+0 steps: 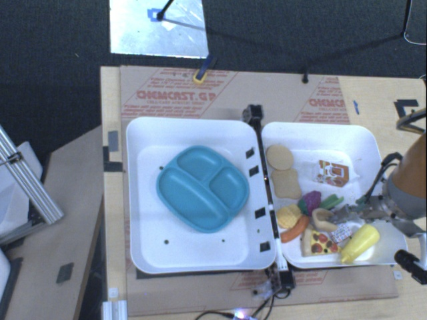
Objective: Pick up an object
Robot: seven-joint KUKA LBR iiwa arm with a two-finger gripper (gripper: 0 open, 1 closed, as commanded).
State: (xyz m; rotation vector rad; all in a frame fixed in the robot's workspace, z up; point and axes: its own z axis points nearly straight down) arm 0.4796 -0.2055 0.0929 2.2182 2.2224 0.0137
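Pincer (347, 213) sits low in the right bin (320, 133) amid toys; can't tell its state from here. Nearest pick, I reckon: yellow toy (360, 242), just below-right of it, long axis slanting up-right, near the bin's front edge.

Glossy white plastic bins (143, 179); matt blue plastic tray (202, 187); brown cardboard (173, 89)

Robot lab: bench (167, 89) with two white bins (143, 179).

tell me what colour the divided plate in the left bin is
Light blue, as the camera view shows: the divided plate is one plain colour.
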